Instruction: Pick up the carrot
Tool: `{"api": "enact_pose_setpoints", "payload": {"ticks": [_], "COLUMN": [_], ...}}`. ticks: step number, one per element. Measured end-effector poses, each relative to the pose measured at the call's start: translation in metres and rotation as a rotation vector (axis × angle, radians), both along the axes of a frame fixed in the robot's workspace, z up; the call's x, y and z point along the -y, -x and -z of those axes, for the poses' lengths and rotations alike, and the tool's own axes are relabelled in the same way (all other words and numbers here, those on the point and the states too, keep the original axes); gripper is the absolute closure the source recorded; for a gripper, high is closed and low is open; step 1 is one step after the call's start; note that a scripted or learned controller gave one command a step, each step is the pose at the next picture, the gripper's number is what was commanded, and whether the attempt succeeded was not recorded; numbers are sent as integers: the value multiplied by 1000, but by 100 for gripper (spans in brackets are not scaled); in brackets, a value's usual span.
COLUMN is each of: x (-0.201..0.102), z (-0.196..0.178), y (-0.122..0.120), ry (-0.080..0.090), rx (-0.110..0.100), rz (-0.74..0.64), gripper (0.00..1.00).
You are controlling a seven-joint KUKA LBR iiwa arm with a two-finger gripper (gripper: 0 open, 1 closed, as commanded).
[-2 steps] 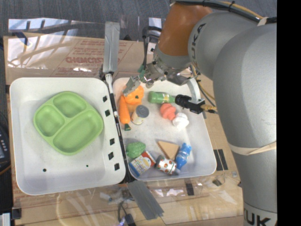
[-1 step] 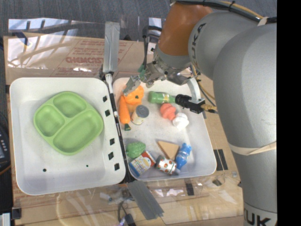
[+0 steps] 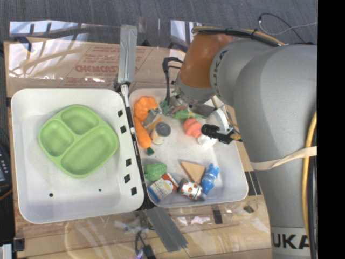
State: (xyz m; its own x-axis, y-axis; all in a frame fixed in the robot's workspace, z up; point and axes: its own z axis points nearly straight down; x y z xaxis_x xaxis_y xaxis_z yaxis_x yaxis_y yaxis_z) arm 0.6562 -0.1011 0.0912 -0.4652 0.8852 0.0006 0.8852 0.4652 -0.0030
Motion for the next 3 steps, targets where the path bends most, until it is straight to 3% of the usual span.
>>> {"api": "enact_pose_setpoints", "payload": {"ticks": [1, 2, 3], "x": [0, -82, -82], "z": [-11, -109, -108], "y": [-1, -1, -1], "ry": [0, 0, 0], "rx": [1, 5, 2], "rz": [-4, 5, 5], "gripper": [100, 100, 0]}}
